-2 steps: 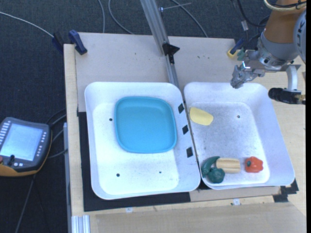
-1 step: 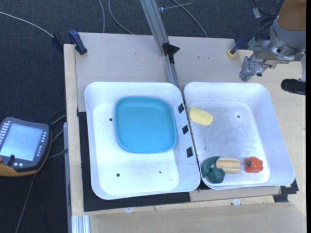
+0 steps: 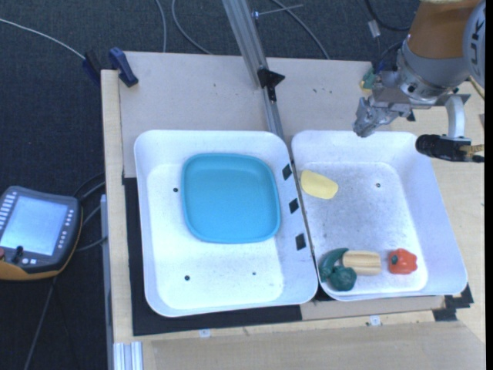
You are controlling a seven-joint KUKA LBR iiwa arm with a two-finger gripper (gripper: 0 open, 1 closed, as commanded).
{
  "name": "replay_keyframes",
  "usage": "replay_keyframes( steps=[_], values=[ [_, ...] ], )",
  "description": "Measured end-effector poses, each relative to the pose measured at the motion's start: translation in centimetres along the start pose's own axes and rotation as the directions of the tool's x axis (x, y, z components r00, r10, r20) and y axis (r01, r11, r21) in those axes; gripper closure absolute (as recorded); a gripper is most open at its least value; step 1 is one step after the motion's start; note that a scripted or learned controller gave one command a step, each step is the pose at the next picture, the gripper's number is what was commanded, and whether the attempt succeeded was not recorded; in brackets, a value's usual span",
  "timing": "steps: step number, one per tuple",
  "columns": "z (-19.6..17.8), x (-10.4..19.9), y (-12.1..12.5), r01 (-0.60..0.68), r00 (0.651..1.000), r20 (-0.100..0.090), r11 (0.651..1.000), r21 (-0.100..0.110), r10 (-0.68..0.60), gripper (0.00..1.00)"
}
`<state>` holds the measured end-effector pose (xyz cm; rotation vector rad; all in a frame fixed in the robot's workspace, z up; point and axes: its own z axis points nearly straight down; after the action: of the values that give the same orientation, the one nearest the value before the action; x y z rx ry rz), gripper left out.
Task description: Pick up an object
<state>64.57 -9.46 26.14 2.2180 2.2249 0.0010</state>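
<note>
While the grey arm with its orange band reaches in over the worktop's (image 3: 192,91) far right corner, the jaws (image 3: 368,122) hang above the far rim of the right bin (image 3: 439,206), with nothing seen between them; how wide they stand I cannot tell from this angle. Inside that bin, a pale yellow piece (image 3: 318,184) lies close to the inner wall on the far side. Along the near edge of the same bin three things sit in a row: a dark green vegetable (image 3: 337,270) at the near inner corner, a tan corn-like piece (image 3: 362,262) touching it, and a red pepper (image 3: 401,261) just beside the tan piece toward the outer side. The left bin (image 3: 154,206) holds a blue plate (image 3: 231,197), lying flat in its far half. A metal post (image 3: 248,37) slants across the far part of the worktop down to the gap between the two bins. A blue clamp (image 3: 122,65) grips the worktop's far left corner. On the floor off the left edge lies a handheld control pendant (image 3: 35,230).
</note>
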Motion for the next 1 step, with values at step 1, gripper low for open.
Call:
replay_keyframes(
  steps=[1],
  values=[
    [-0.52,4.37,-2.15,0.000,1.000,0.000,1.000,-0.001,0.000,1.00]
  ],
)
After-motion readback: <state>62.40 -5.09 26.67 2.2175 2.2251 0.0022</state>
